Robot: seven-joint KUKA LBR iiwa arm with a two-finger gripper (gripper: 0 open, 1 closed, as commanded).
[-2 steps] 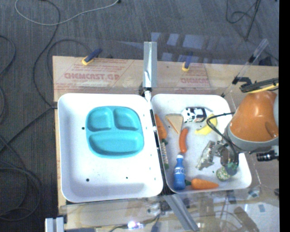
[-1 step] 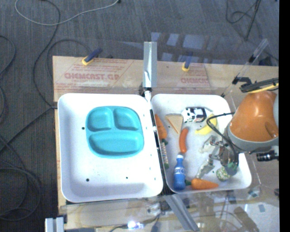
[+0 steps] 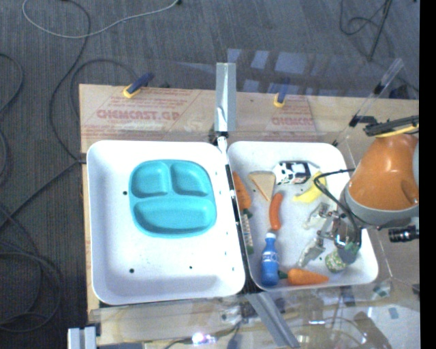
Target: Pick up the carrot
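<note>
Nearest the camera, a carrot lies along the right bin's near edge, just right of a blue bottle. Just beyond, the gripper hangs low over the bin floor, fingers spread apart, nothing between them. Left bin carries a teal divided plate (three sections). Farther back sit a wedge and a banana. Behind the bins, cardboard reads roughly "CHEMCAST GP" in red, then dark carpet with loose cables.

- Flat brown cardboard-covered bench.
- Shallow white plastic left bin lying on the bench.
- Shallow white plastic right bin just beside the left bin.
</note>
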